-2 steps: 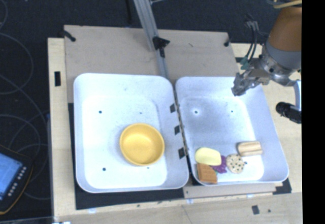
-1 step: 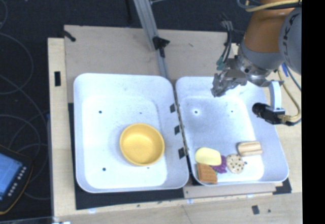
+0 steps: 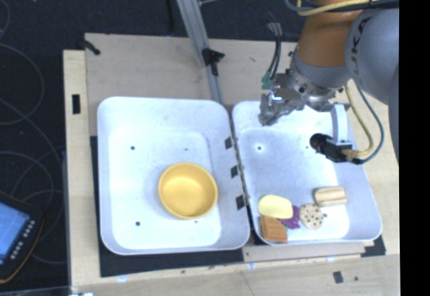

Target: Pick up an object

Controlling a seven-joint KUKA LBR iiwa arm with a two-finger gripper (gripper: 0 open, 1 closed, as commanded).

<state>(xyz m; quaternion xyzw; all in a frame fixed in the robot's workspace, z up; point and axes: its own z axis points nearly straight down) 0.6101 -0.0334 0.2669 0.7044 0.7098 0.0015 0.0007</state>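
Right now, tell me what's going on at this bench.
The arm reaches in over the right bin, its gripper near that bin's far left corner and nothing seen in it. The food items, a yellow piece, cookie, cracker and tan roll, lie at the near edge. A yellow bowl sits in the left bin.

Metal pole (image 3: 191, 19); tablet (image 3: 13, 234) lower left.

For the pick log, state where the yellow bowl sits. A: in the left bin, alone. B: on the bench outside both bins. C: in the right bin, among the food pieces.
A: the yellow bowl sits alone in the left bin; the food pieces lie in the right bin.
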